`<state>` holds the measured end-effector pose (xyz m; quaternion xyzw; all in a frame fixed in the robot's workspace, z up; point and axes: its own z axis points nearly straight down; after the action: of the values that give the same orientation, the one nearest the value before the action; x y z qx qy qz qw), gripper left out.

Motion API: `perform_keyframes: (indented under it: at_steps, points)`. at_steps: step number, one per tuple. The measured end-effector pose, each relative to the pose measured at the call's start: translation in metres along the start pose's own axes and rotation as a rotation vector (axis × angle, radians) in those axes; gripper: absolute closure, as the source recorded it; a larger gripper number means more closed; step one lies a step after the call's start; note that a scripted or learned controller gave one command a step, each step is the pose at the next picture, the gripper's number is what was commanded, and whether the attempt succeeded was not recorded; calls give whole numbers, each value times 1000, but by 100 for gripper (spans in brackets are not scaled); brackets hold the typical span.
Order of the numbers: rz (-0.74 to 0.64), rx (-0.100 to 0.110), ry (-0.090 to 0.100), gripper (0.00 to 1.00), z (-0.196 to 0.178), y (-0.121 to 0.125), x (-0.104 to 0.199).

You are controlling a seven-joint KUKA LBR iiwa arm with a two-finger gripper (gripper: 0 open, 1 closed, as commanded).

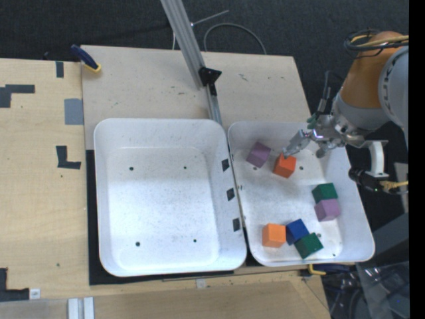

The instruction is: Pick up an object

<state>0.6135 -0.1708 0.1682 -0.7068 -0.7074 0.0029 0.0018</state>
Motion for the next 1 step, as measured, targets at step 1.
perform_keyframes:
  at_steps: [1]
  points:
    - [-2,-29,-5,0,53,28,-27]
